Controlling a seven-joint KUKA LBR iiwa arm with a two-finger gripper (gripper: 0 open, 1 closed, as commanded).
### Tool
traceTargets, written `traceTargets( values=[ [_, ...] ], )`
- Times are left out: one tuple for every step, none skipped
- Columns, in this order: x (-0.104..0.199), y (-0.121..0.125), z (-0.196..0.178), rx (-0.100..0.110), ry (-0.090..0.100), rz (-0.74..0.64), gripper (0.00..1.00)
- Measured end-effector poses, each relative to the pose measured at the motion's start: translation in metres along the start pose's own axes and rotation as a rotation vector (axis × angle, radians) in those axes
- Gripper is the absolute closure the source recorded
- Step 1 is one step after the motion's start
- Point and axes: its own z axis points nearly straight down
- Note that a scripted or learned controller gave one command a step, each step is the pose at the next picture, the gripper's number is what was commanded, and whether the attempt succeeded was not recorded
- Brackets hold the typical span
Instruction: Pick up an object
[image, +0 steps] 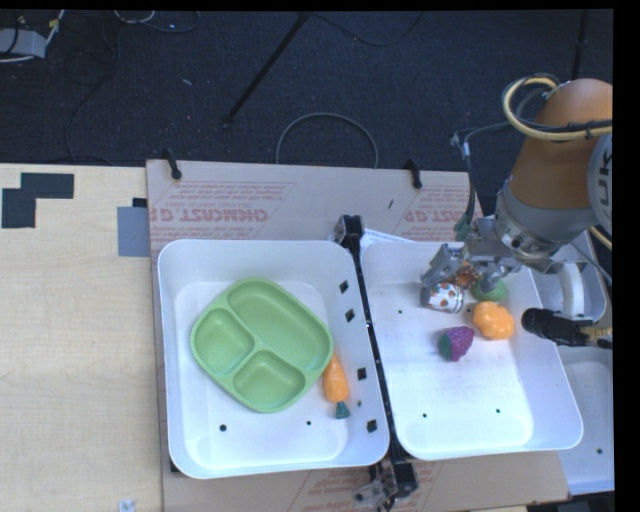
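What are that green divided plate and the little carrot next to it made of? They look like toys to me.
The green plate looks like moulded plastic: one even pale green, smooth rounded compartment walls, a soft sheen. The carrot also looks like plastic, a toy, with flat orange colour and a dark green tip; rubber or foam can't be ruled out from this view.

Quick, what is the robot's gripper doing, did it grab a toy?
Gripper: low in the right bin, right over a small white toy; whether it grips the toy cannot be told.

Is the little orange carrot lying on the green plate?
No, the small orange toy carrot lies on the floor of the left white bin, beside the green divided plastic plate, not on it.
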Motion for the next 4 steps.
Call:
traceTargets(
  values=[
    [0.000,0.002,-0.007,-0.012,-0.001,-0.002,0.00],
    [-0.010,0.001,0.047,-0.008,-0.001,0.000,0.00],
    [-0.007,0.002,0.112,-0.006,0.000,-0.001,0.00],
    [-0.006,0.002,0.161,-0.010,-0.001,0.000,0.00]
  ],
)
